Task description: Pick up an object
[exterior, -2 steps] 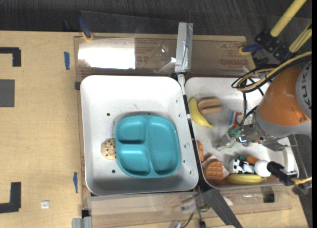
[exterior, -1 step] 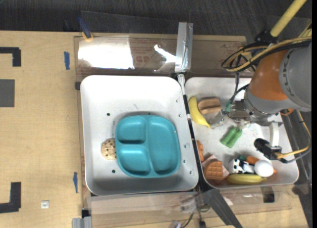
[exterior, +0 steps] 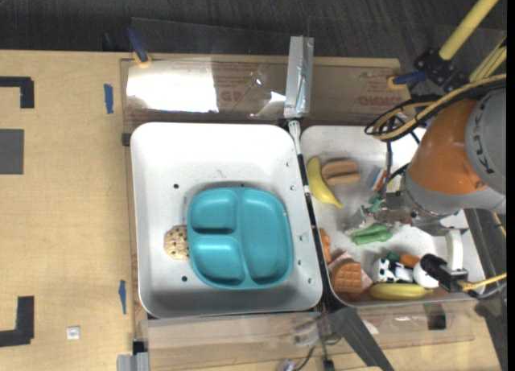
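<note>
hand [exterior: 378,212] over right bin [exterior: 354,140] mid | green toy [exterior: 372,235] just below, lies sideways | hand grip: can't tell

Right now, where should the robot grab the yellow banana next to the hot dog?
Probably at the middle of the banana, coming straight down from above. It lies flat in the right bin, curved and narrow, so the gripper could close across its thin width. The bin wall crowds its left side and the hot dog its right.
</note>
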Action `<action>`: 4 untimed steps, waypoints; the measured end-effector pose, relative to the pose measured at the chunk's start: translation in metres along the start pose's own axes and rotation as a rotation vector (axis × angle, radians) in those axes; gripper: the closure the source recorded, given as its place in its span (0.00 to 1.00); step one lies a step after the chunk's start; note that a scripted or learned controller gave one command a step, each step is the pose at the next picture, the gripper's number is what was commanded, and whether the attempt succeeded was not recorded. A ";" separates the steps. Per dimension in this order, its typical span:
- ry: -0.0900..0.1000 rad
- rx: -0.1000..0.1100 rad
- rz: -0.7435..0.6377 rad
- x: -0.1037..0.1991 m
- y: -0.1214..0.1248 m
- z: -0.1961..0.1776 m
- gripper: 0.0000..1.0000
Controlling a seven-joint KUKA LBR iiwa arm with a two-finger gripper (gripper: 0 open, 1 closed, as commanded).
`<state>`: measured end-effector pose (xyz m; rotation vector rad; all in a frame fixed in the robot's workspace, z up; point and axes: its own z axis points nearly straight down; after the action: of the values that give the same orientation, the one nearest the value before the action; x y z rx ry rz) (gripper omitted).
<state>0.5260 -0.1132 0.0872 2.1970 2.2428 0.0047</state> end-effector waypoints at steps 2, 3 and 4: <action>-0.001 -0.002 0.001 0.000 0.001 -0.009 0.00; -0.002 -0.006 -0.066 0.012 -0.041 -0.001 0.00; -0.004 -0.005 -0.532 -0.013 -0.022 0.000 0.00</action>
<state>0.5044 -0.1266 0.0875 1.5275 2.7353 0.0049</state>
